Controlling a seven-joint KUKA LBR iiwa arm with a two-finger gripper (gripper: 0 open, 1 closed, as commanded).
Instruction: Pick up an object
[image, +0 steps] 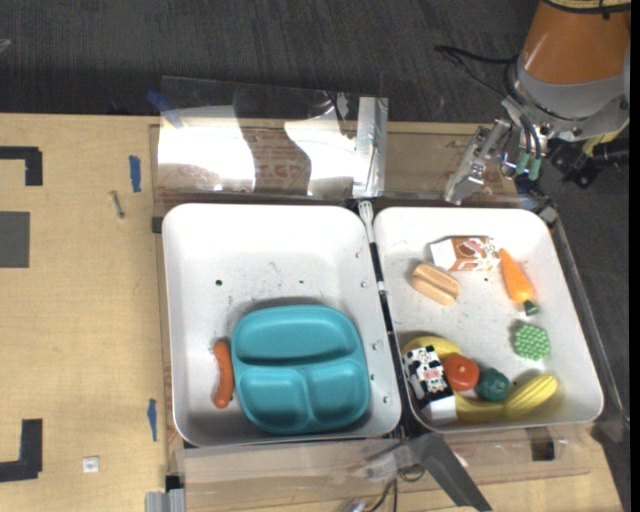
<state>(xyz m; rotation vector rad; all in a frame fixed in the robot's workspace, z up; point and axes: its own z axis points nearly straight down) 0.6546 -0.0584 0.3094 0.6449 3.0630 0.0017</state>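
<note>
Up above the right bin's (575, 300) far edge, the claw (482, 165) hangs with its fingers spread apart, holding and touching nothing. Toys lie in that bin: a hot dog bun (435, 283), a carrot (516, 281), a banana (530, 393). Part of the arm (575, 50) is cut off at the top edge.

Claw (487, 160) hangs behind the right bin (572, 290), apparently holding nothing; 2 bins.

A robotics lab: 2 white bins (190, 240) of toy food on a taped plywood bench (70, 300).
</note>
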